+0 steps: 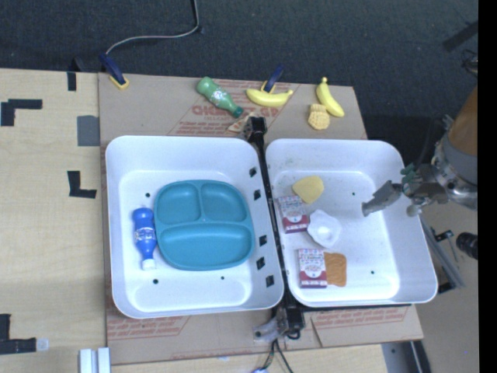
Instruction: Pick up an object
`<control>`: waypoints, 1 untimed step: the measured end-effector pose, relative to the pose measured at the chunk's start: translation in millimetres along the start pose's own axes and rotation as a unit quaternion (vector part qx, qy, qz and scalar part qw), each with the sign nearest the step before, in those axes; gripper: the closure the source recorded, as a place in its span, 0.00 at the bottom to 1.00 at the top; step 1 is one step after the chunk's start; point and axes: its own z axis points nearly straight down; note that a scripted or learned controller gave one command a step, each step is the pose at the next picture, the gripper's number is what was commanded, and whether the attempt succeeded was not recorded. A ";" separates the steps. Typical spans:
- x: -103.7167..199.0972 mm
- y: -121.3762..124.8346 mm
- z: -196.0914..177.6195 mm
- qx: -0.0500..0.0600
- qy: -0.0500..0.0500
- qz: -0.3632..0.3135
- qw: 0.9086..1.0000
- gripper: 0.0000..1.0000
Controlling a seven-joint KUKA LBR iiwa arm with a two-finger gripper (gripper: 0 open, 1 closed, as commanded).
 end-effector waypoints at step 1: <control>25.5 -19.1 172.1 -0.001 0.001 0.000 1.000 0.00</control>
